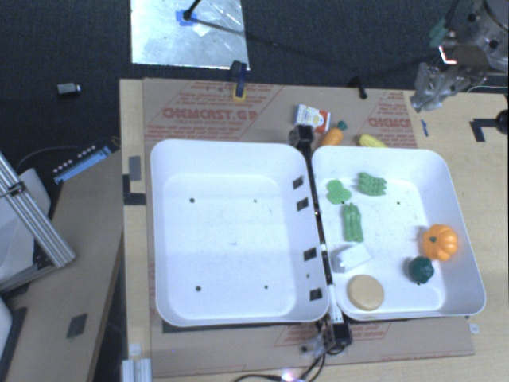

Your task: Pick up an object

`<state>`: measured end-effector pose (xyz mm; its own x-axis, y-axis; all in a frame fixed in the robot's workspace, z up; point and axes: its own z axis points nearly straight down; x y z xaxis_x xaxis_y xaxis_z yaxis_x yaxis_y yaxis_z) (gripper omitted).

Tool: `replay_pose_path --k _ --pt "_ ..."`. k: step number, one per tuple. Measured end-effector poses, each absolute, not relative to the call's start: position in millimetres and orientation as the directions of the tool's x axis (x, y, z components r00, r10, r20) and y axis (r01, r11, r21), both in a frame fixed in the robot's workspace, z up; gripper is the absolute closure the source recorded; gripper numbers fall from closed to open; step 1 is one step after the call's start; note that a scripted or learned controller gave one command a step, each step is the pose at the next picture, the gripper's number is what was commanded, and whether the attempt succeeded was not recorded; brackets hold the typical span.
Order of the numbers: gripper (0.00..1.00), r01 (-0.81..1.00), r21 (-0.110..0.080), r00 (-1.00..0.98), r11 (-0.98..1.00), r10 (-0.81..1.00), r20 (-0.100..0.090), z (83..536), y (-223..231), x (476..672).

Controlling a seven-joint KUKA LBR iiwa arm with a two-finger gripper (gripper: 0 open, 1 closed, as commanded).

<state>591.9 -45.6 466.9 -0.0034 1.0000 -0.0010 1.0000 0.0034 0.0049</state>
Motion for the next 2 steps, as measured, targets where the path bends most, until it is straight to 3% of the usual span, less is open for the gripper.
replay_pose_path --k 1,2 --pt "1.00 1.000 0.002 0.003 -0.003 1.000 -0.003 457.1 -102.5 653.8" --pt "1.00 1.000 0.002 0.003 -0.003 1.000 -0.003 442.3 -154.4 668.5"
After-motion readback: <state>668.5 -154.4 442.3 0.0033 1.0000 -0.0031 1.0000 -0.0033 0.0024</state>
